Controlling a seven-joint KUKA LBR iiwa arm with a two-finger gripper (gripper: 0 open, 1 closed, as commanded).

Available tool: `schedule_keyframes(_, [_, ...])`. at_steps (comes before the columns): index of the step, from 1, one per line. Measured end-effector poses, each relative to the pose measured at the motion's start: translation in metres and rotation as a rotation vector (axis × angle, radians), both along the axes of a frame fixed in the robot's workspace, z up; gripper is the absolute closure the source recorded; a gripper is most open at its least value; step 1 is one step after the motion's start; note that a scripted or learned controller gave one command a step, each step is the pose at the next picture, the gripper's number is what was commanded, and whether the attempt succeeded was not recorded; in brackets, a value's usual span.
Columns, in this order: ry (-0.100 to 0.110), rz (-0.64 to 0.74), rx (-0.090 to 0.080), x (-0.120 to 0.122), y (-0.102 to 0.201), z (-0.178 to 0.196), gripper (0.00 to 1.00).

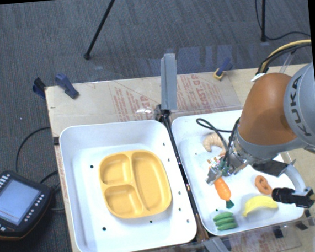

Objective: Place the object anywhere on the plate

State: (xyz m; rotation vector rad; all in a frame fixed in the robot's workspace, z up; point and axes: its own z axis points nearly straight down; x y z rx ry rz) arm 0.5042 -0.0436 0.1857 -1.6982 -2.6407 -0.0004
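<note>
1. Where the right bin point(195, 202) meets its near edge lie peas point(224, 220) and a banana point(259, 205).
2. Mid-bin, gripper point(218, 172) stands just above the carrot point(223, 189); finger state cannot be told.
3. Plate point(135, 183) sits centred in the left bin point(83, 213).

Arm point(289, 110): grey casing with a big rounded orange band point(264, 112) above the wrist, smooth and glossy. "KUKA" lettering point(301, 114) in dark capitals runs down the grey shell beside the orange. Black cable point(213, 128) loops out from under the orange part and runs down toward the wrist. Yellow and black cables point(280, 52) arc over the top of the arm at the upper right. Gripper point(220, 169) end is small, dark metal with some mixed-colour wiring or connectors on it, too small to make out in detail. A flat dark plate point(272, 167) sticks out under the orange section.
</note>
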Motion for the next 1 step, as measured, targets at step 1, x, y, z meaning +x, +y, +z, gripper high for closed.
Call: schedule_keyframes(1, [0.0, 0.0, 0.0, 0.0, 0.0, 0.0, 0.0])
